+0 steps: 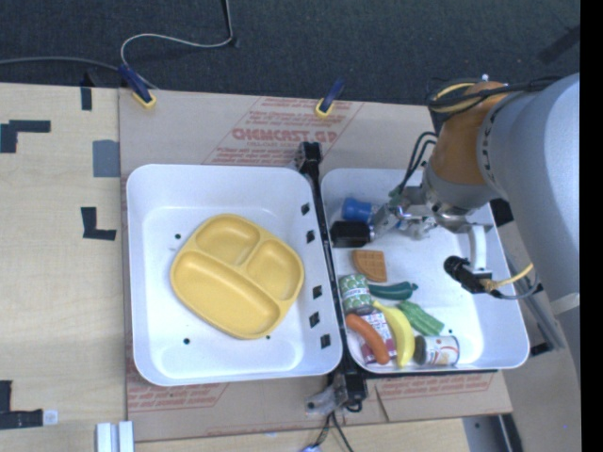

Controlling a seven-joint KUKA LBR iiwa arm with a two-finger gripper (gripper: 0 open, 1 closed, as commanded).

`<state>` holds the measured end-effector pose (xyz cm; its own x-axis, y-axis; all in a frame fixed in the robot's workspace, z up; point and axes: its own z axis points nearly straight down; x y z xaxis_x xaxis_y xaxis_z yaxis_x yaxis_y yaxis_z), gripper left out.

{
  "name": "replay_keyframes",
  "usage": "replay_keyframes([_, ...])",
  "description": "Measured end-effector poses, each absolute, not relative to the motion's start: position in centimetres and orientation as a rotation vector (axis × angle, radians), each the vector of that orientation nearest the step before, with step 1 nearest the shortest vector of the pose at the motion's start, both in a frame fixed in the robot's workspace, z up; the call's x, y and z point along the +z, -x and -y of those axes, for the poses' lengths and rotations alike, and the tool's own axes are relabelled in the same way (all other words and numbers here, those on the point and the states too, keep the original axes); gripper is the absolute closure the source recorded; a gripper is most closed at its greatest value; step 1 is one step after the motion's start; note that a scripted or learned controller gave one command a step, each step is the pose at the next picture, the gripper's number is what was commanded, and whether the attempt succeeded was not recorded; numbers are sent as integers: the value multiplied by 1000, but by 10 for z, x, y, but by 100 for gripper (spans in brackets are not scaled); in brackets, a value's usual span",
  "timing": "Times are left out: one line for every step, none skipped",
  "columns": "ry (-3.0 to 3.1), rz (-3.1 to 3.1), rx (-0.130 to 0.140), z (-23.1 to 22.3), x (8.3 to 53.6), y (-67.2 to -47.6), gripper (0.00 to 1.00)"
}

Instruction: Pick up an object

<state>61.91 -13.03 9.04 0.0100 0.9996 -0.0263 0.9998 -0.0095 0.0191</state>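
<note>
The right bin [504,323] holds several toy foods. A blue cup [355,208] lies at its far left, with a black piece [347,234] just below it. Further down lie a brown waffle [370,265], a green can [355,293], a dark green pepper [396,290], a yellow banana [401,333], a red sausage [366,338] and a small bottle [437,350]. My gripper [388,217] hangs low over the upper part of this bin, just right of the blue cup and the black piece and above the waffle. I see nothing held in it.
The left bin [151,252] carries a yellow divided plate [237,274]. A black divider [318,243] runs between the bins. The arm's grey body and orange band [462,149] cover the right bin's upper right. Cables and clips lie on the cardboard behind.
</note>
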Motion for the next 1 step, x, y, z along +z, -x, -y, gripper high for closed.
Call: replay_keyframes([-2211,-2189,-10,130,90,-619,0])
